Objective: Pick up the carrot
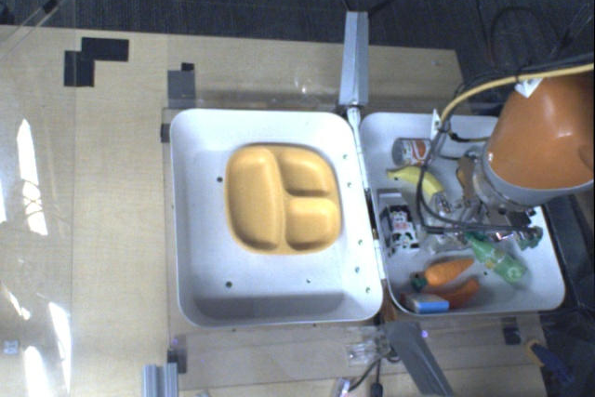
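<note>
Lying near the front of the right bin point(554, 285), the carrot point(449, 271) points left to right, free of any grip. Just in front of it rest a blue thing point(429, 302) and a reddish thing point(462, 290); just right of it lies a green bottle point(495, 258). Behind it sit a banana point(417, 179) and a can point(410, 150), farther back. The arm point(544, 142) hangs over the bin behind and right of the carrot, hiding the jaws, so their state cannot be told. Left of the carrot, the other bin point(191, 228) holds a yellow tray point(282, 197).
</note>
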